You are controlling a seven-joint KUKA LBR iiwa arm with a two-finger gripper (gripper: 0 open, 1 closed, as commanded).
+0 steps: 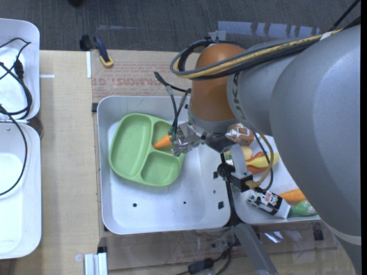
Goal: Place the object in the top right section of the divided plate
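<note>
Camera view: gripper (179,143) over right rim of green divided plate (146,149), clamped on orange carrot (163,142). Carrot tip inside plate's top right section. Plate in left white bin (114,211).

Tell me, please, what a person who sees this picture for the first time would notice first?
The huge grey arm with its orange band fills the right side and reaches into the white bin. Next comes the light green divided plate at the bin's left, where the hand hangs over the top right section with an orange carrot-like piece at its tip. Colourful toy foods lie to the right.
</note>
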